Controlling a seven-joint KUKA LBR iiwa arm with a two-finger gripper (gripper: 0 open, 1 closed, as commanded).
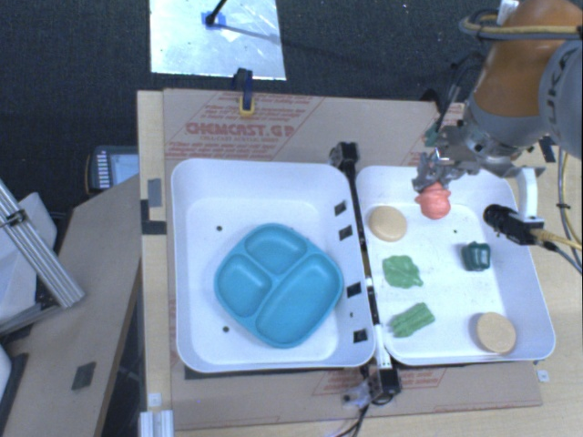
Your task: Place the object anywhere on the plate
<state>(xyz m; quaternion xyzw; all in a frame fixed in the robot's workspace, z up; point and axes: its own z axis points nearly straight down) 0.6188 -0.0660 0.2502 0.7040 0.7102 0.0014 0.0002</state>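
Note:
A blue plate (273, 285) with three compartments lies in the left bin (196, 198). In the right bin (533, 308), a pink-red object (435, 203) is at the back, near the far wall. My gripper (434, 178) hangs straight over it, its tip at the object's top. From this angle I cannot make out whether the object is gripped or just lies under the tip. The grey arm with its orange band (519, 57) reaches in from the upper right.
The right bin also holds a tan disc (387, 223), a green leafy piece (401, 271), a second green piece (412, 320), a dark teal object (475, 257) and another tan disc (496, 331). A black divider (357, 244) separates the bins.

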